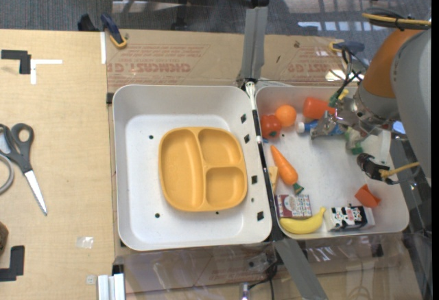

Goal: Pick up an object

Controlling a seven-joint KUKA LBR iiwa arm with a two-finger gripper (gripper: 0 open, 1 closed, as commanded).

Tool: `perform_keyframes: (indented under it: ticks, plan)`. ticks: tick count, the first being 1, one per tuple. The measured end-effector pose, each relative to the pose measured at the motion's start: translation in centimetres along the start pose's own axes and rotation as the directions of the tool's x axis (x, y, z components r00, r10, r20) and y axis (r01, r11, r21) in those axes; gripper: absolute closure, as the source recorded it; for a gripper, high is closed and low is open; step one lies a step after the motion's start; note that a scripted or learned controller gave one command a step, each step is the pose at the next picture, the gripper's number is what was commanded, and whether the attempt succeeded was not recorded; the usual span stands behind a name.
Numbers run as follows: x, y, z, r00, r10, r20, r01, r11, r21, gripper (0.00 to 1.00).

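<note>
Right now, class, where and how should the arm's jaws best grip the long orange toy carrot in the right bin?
Probably the thick middle of the orange toy carrot, from straight above, jaws across its width: it lies flat and diagonal, tapering toward its green stem, with bare bin floor beside it.

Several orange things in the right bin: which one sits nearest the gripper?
The orange cup, lying just left of the gripper; the orange ball, carrot and orange block lie farther off.

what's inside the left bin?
The left bin holds one yellow divided plate with three compartments, lying flat with nothing in them. The bin floor under the plate is covered, so unseen.
</note>
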State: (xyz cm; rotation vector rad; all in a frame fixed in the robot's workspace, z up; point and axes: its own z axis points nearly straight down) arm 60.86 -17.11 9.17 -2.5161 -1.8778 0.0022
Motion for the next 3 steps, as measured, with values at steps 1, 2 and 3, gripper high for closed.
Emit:
perform_keyframes:
  ticks: [1,2,3]
  plan:
    - [3.8,3.4,0.3,1.000,0.015,0.008,-0.015,1.000,0.024,0.00]
    - [3.8,3.3,-0.5,1.000,0.011,0.012,-0.012,1.000,0.029,1.00]
    - [10.5,2.0,-12.4,0.995,0.102,0.002,-0.102,0.995,-0.002,1.00]
